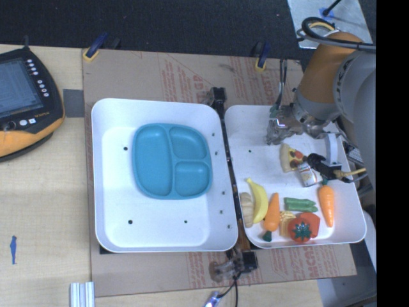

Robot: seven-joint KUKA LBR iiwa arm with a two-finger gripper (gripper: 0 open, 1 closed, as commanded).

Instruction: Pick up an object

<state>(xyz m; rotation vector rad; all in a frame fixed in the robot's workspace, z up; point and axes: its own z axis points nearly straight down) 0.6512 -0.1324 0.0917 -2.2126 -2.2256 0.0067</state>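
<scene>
My gripper (277, 130) hangs over the far left part of the right bin (249, 130), above bare white floor. Just to its right and nearer lies a pale pizza-slice toy (291, 157), with a small brown can (308, 175) beside it. Along the near side of the bin lie a yellow banana (257, 199), an orange carrot (273, 211), a green pod (300, 204), a red pepper (305, 228) and a second carrot (326, 204). Nothing hangs from the gripper.
The left bin (112, 171) holds a blue divided plate (171, 160). A beige toy (246, 204) lies by the right bin's left wall. An orange-edged teach pendant (22, 104) sits on the bench at far left.
</scene>
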